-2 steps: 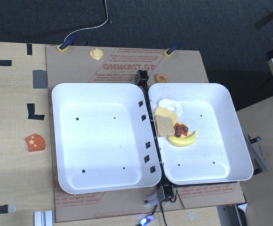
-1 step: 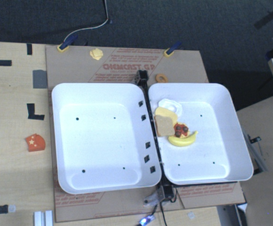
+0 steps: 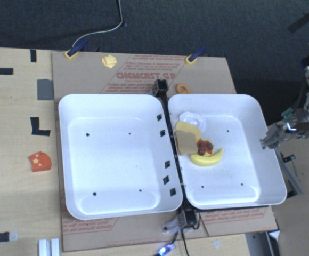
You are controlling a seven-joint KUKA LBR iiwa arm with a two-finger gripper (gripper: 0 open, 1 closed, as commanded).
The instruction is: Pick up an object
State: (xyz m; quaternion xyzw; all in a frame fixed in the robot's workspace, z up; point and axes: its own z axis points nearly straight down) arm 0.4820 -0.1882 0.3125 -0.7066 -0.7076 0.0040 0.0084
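Camera view, right bin (image 3: 250, 143): banana (image 3: 206, 158), tan slab (image 3: 185, 138), small red item (image 3: 204, 145) and clear wrapper (image 3: 193, 119), clustered touching one another near the bin's left wall, beside the divider. Gripper (image 3: 269, 138): at the bin's right rim, well apart from the cluster, which lies to its left across bare bin floor; its grip state cannot be told. Banana: long axis roughly left-right, ends curling upward; judged the nearest item to the gripper.

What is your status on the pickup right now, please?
Gripper at right bin's right rim, holding nothing. Banana, tan slab and small red item clustered by the divider. Path across the bin open.
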